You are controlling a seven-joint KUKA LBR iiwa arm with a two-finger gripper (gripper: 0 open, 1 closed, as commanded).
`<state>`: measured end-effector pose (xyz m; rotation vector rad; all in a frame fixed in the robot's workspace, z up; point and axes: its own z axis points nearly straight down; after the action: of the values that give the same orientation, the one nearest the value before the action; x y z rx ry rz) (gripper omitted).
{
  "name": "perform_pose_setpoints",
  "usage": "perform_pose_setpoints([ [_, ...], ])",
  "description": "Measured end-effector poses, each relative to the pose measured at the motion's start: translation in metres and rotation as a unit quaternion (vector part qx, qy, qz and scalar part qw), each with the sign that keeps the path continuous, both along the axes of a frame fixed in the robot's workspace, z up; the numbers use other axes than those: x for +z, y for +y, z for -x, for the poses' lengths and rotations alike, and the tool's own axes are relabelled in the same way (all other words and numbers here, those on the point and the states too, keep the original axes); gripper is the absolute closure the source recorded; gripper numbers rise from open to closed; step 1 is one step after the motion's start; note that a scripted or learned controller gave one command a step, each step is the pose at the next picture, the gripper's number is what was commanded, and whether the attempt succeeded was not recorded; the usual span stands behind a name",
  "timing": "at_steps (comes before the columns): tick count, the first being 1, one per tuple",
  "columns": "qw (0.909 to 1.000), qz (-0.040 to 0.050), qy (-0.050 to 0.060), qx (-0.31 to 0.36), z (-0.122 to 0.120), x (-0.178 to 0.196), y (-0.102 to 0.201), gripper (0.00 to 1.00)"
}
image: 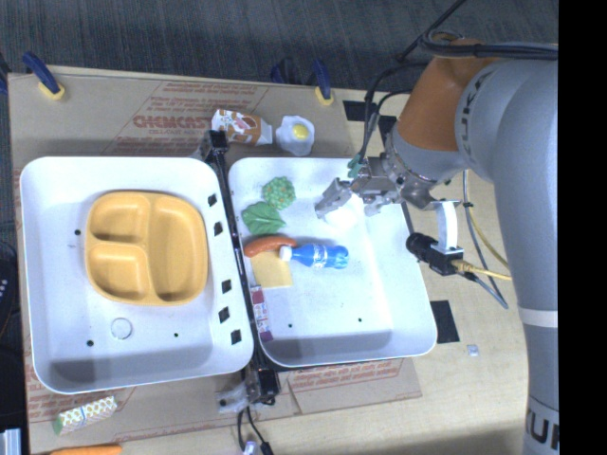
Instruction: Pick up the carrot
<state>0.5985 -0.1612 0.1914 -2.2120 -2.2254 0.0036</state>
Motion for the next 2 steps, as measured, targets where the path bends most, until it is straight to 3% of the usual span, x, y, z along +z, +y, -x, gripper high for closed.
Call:
perform_pose_setpoints([
  [1, 0.9972, 0.0002, -0.001, 0.074, -0.026, 0.0, 0.088, 0.0],
  [2, 0.9968, 0.0002, 0.0, 0.08, -0.032, -0.1, 0.062, 0.0],
])
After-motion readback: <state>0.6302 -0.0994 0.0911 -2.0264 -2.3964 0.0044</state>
